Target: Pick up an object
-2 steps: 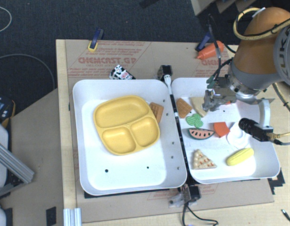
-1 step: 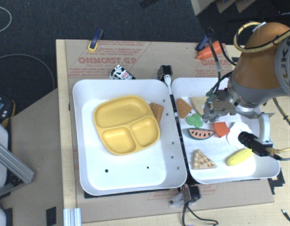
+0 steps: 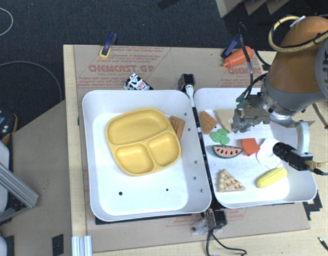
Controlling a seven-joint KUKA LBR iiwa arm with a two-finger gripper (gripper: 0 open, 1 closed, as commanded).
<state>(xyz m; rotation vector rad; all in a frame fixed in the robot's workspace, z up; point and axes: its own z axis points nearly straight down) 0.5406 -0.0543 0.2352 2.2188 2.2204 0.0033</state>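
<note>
- Gripper point(image 3: 242, 122) hangs low over right bin point(image 3: 292, 196), near its back; fingers' state can't tell.
- Right bin items: green piece point(image 3: 220, 137), watermelon slice point(image 3: 228, 152), orange block point(image 3: 250, 146), pizza slice point(image 3: 229, 181), yellow corn point(image 3: 271, 177), brown wedge point(image 3: 207, 122).
- Nothing seen between fingers.
- Left bin point(image 3: 100, 188): yellow divided plate point(image 3: 142, 141).

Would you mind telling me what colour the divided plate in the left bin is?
The divided plate is yellow, seen clearly in the camera view.
</note>
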